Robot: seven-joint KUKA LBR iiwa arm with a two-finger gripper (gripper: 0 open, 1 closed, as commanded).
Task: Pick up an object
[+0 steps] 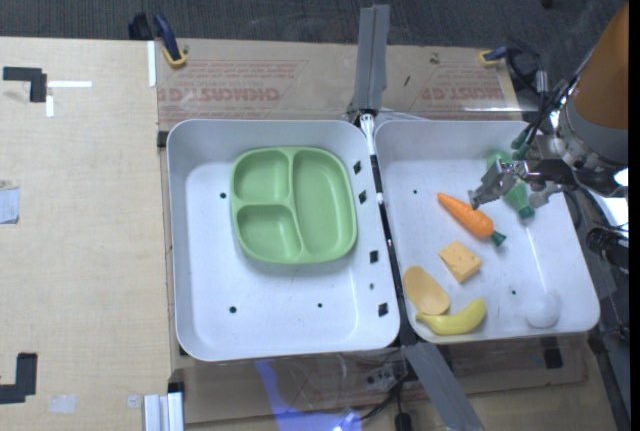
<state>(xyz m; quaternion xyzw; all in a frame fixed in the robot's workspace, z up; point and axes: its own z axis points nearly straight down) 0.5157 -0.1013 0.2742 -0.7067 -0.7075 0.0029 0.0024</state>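
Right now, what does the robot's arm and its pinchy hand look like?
The arm is grey with a big orange band above the wrist. Thin dark cables run along it. The gripper is small, grey metal, with two slim fingers, and there are green bits beside it.

Wooden bench [80, 249] bears two white bins [200, 319].

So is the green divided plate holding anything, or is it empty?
Empty. The green plate sits in the left bin with all three compartments bare.

Glossy green plastic plate [294, 205] (smooth), matt wooden bench [80, 249]
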